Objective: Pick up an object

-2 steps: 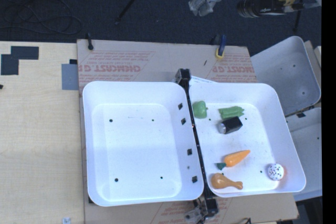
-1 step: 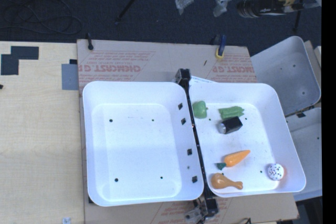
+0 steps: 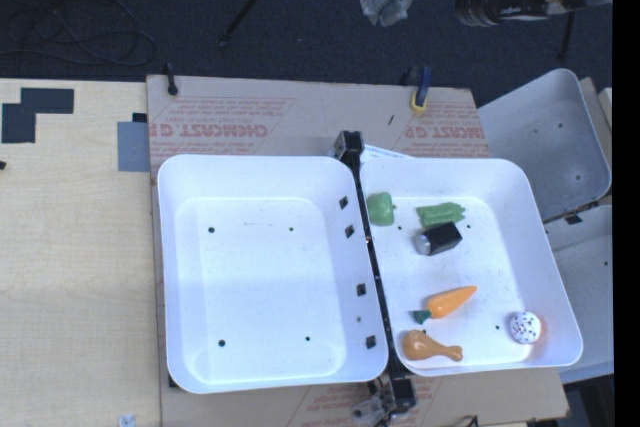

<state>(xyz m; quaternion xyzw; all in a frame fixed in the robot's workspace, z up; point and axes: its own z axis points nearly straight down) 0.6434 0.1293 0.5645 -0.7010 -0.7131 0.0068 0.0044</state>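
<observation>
1. Gripper hangs at the top of the view, above dark floor, well apart from both bins; cannot tell whether the jaws are released or clenched; nothing seen between them.
2. Right bin carries six things.
3. Carrot: smooth orange cone, mid-bin toward the near edge; long axis slants, tip toward the right wall, green stub toward the divider.
4. Drumstick: tan, glossy, near-left corner, bone end pointing right.
5. Pepper: green, ridged, lying left-right toward the far edge.
6. Black cylinder just beside the pepper.
7. Green lump by the divider.
8. Speckled white ball, near-right corner.
</observation>
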